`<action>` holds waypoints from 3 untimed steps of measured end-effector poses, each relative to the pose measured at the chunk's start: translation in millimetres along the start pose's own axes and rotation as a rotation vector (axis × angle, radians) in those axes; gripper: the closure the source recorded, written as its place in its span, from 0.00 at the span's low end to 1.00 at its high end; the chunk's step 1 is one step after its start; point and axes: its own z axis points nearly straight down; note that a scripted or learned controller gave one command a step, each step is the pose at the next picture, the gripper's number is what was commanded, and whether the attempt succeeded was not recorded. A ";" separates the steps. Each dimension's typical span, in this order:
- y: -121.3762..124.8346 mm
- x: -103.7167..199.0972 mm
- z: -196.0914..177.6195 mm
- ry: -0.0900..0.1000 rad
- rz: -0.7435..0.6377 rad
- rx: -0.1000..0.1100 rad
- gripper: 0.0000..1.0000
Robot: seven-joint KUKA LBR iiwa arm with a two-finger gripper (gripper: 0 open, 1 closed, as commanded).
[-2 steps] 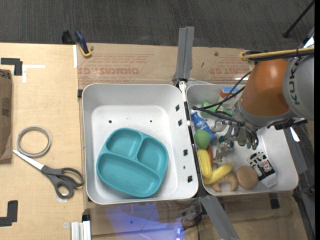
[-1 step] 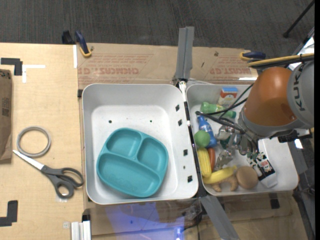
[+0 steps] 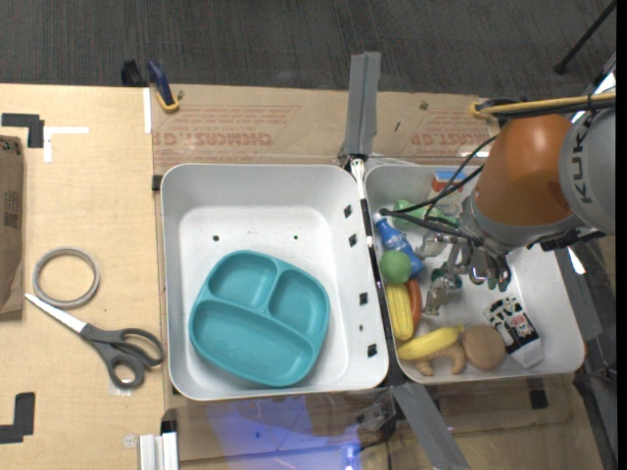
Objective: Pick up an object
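Beneath the orange band, gripper (image 3: 446,284) fingers blur into clutter.

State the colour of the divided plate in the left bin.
Teal, a blue-green; the divided plate shows plainly in the camera view.

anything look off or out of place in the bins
Nothing looks spilled or broken. The teal plate lies alone and flat in the left bin. The toys, including the corn and banana, are crowded along the right bin's left and front sides, with the gripper above them.
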 end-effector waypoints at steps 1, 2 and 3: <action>-1.5 6.9 0.4 0.002 0.074 -0.001 0.00; 4.9 14.6 0.7 0.004 0.156 0.000 0.00; -0.3 32.6 0.1 0.002 0.445 0.003 0.00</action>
